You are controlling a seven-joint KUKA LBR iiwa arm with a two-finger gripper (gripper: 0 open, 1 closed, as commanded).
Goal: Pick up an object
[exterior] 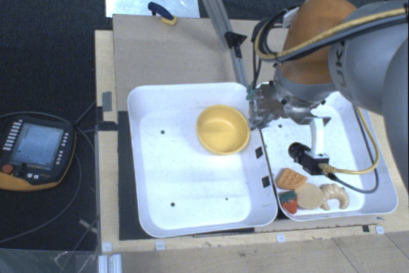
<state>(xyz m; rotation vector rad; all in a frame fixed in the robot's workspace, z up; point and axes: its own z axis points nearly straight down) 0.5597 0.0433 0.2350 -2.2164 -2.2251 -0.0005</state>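
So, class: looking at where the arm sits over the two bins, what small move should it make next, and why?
Probably lower the end effector onto the yellow bowl's right rim. It hangs beside that rim near the bins' divider, and the bowl is the nearest object; the small food items lie farther off in the right bin.

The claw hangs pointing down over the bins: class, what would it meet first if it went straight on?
Probably the yellow bowl, at its right rim, or the left bin wall beside it. The claw sits above that spot; depth is unclear.
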